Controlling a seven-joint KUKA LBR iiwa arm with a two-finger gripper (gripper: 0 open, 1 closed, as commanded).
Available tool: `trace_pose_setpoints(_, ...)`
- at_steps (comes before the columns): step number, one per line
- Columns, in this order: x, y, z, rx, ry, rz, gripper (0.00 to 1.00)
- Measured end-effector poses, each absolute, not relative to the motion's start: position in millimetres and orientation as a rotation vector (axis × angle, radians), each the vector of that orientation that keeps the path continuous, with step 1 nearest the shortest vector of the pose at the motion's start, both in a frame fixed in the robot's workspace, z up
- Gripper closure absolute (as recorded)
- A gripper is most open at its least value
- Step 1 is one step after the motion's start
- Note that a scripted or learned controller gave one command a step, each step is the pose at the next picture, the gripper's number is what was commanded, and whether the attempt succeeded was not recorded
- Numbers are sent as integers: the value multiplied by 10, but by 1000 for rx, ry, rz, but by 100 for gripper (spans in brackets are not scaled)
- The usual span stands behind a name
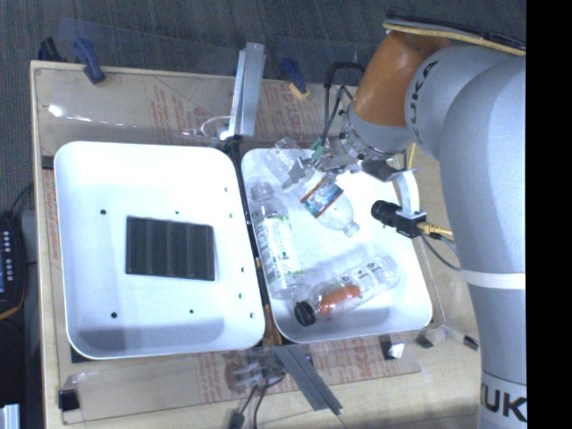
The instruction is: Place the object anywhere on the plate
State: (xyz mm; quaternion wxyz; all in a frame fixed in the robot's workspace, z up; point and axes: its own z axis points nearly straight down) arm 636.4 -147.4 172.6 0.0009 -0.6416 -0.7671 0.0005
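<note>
The hand (326,164) is over the far part of the right bin (413,304), and a small clear bottle (329,202) with a red and blue label hangs tilted just below it. I cannot tell if the hand is apart or clamped on this bottle. 2 more clear bottles lie in the same bin: 1 along its left wall (275,239), 1 with a black cap (344,293) near the front. The left bin (89,172) holds a dark plate (170,248) in its middle.

Two blue clamps (88,58) (293,73) grip the bench's (134,96) far edge.
</note>
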Motion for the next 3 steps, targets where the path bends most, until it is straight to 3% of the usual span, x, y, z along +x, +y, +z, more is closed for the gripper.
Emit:
trace_pose_setpoints(1, 6369, -1463, 1825, -2008, -2412, 2, 100)
trace_pose_setpoints(2, 6235, -848, 2630, -2017, -2408, 0, 100)
trace_pose_setpoints(3, 6062, -413, 1907, -1542, -2732, 4, 100)
